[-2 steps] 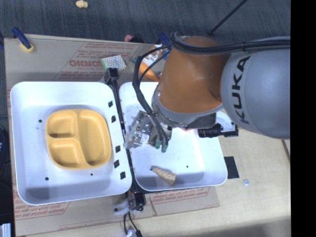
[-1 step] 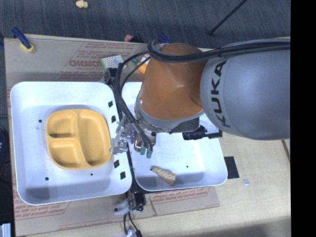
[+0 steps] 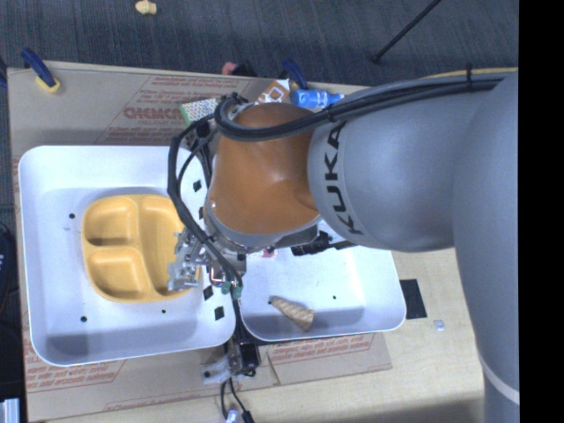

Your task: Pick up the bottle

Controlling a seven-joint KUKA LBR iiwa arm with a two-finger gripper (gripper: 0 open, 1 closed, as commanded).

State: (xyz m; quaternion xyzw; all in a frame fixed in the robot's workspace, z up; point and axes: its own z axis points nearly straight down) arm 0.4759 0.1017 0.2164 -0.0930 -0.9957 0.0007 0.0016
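- The bottle (image 3: 314, 99) shows as a blue scrap at the far edge of the right bin (image 3: 374, 311), mostly hidden behind the arm (image 3: 379, 174)
- The gripper (image 3: 188, 267) hangs over the yellow divided tray's (image 3: 119, 249) right edge in the left bin (image 3: 44, 236); whether it is parted or closed, I cannot tell; nothing visibly held
- The arm reaches in from the right, its orange band (image 3: 264, 174) above both bins; a tan cone-shaped item (image 3: 292, 310) lies in the right bin
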